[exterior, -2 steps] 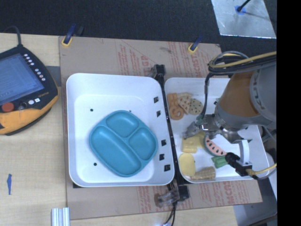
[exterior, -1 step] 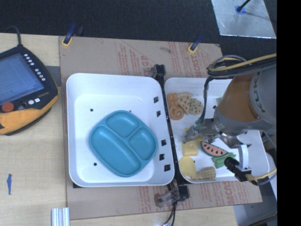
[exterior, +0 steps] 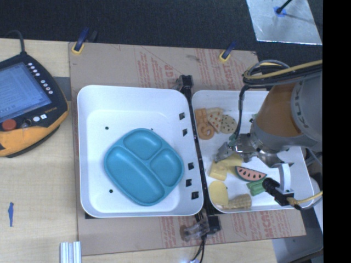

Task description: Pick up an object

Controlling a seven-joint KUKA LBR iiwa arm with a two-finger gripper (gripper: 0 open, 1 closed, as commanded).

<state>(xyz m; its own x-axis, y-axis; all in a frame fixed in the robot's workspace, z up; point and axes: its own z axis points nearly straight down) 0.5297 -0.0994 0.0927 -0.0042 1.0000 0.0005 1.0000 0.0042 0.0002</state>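
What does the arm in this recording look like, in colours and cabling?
The arm is grey with a broad orange band above the wrist. Black and yellow cables loop over its top. The gripper is metallic grey, and a black fitting with a yellow lead sits below it.

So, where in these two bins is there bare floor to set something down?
In the left white bin, bare floor lies along the back wall and left wall around the blue divided plate. The right white bin is crowded: toy cookies, yellow cheese pieces, a watermelon slice and the gripper fill it.
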